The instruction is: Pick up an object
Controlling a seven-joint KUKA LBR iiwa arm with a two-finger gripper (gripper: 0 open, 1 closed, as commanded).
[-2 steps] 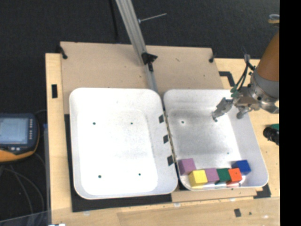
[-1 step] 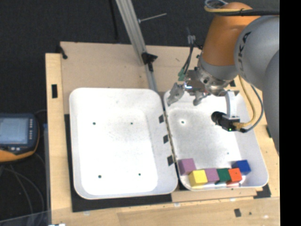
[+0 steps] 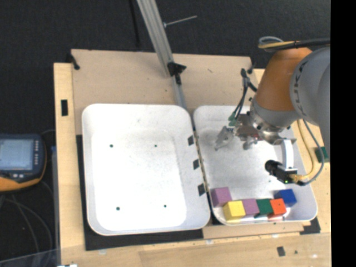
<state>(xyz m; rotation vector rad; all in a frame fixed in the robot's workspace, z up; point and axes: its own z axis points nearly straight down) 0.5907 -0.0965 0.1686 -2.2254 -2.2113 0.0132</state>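
The pincer (image 3: 236, 138) hangs over the upper part of the right bin (image 3: 219, 118), its grey fingers (image 3: 222, 139) spread apart with nothing between them; the arm (image 3: 283, 88), orange-banded above the wrist, enters from the right and covers that bin's upper right corner.

The objects lie well below the pincer, packed along the right bin's lower rim: a purple block (image 3: 221, 194) nearest the bin's left wall, a yellow block (image 3: 234, 209) just beside it, a second purple block (image 3: 250, 206), then a green block (image 3: 263, 207), an orange block (image 3: 277, 206) and a blue block (image 3: 286, 197).

Judged by appearance, these are small rigid cubes, light and unlikely to deform; flat opposite faces offer the best hold. The first purple block and the blue block appear least crowded; the middle ones touch, leaving little finger room.

A black fitting (image 3: 276, 170) on the cable stands above the blocks; its purpose is unclear. The left bin (image 3: 89, 121) lies beside the right bin on the desk (image 3: 111, 71).
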